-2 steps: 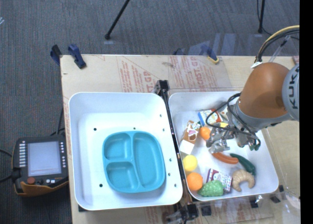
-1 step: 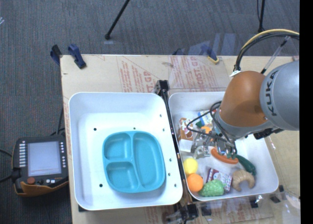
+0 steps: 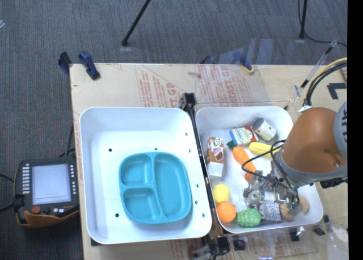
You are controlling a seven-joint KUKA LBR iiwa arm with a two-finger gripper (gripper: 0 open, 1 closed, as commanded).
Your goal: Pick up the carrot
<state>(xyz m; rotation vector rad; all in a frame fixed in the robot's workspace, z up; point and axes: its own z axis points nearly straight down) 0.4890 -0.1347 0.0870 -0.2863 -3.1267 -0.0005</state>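
The carrot [image 3: 243, 158] is a small orange piece with a green top. It lies slanted in the middle of the right bin [image 3: 283, 114], between a brown carton and a yellow item. My gripper [image 3: 262, 191] hangs low over the bin, just below and to the right of the carrot's lower end, close to it. The arm's orange band [image 3: 312, 139] covers the bin's right side, and the gripper's tip is lost among cables and clutter.
Around the carrot are a brown carton [image 3: 215, 151], a blue and white packet [image 3: 242, 135], a small can [image 3: 265, 130], a yellow item [image 3: 261, 148], a lemon [image 3: 220, 192], an orange [image 3: 226, 212] and a green fruit [image 3: 248, 217]. The left bin [image 3: 96, 134] holds a blue divided plate [image 3: 154, 188].
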